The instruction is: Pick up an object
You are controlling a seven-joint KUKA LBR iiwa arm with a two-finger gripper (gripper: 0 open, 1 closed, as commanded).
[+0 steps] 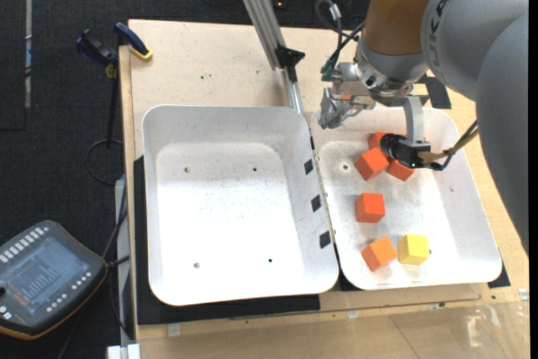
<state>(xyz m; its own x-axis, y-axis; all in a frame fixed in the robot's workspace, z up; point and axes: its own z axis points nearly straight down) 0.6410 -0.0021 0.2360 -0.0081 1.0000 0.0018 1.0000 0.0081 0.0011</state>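
Note:
Several small blocks lie in the right bin (471,252): an orange-red block (370,163), a red block (401,171) partly hidden behind a black cable piece, a red block (370,207), an orange block (379,253) and a yellow block (414,249). My gripper (334,112) hangs over the far left corner of the right bin, close to the divide between the bins. It is up and to the left of the orange-red block and apart from it. I see no block in the gripper.
The left bin (164,181) sits beside the right one. A slanted metal pole (261,8) runs down to the bins' far junction. A blue and yellow clamp (118,46) sits at the bench's far left corner. A teach pendant (42,277) lies off the bench, lower left.

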